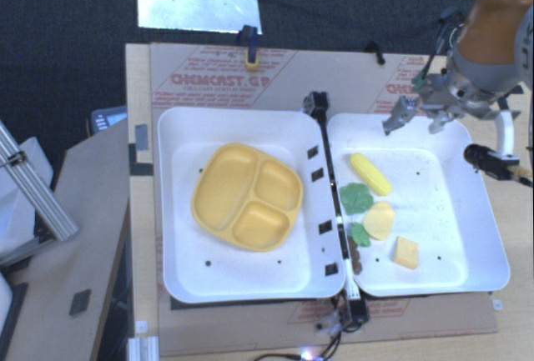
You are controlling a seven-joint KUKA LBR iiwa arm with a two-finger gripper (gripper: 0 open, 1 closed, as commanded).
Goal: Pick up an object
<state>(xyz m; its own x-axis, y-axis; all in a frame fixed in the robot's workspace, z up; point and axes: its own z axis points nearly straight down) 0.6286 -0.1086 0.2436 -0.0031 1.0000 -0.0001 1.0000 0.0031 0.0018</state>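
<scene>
My gripper (415,121) hangs above the far edge of the right bin (467,209), open, with nothing between its fingers. Below it in that bin lie a long yellow corn-like piece (370,174), a green leafy piece (356,198), a pale yellow round piece (379,220), a smaller green piece (360,233) and a yellow cheese-like block (406,253). All of them sit in the left half of the bin, well in front of the gripper.
The left bin (183,151) holds a yellow divided plate (248,195). A black hinged divider (329,201) runs between the two bins. A small brown bit (355,256) lies by the divider. Cardboard (217,76) lies under both bins.
</scene>
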